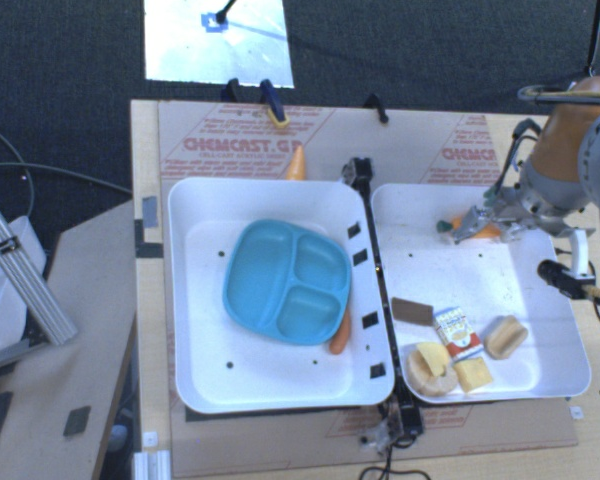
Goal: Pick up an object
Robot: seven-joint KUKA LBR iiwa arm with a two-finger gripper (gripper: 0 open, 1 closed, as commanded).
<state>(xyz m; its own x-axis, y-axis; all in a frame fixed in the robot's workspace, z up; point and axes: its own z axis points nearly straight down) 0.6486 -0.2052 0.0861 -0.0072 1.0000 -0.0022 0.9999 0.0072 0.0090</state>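
Observation:
My gripper [488, 220] hangs low over the back of the right bin [540, 298], reaching in from the right. Right at its tip lies a small orange carrot with a green end [468, 232]; whether it is held is unclear. Toward the bin's front lie a brown flat piece [412, 311], a small red and white box [458, 333], a bread roll [505, 336], a yellow cheese block [472, 374] and a round pale piece [429, 365].
The left bin [195, 268] holds a blue divided plate [287, 281] with an orange carrot [340, 334] at its lower right edge. An orange cone [296, 163] lies on the bench behind that bin. A black divider with clips [372, 268] runs between the bins.

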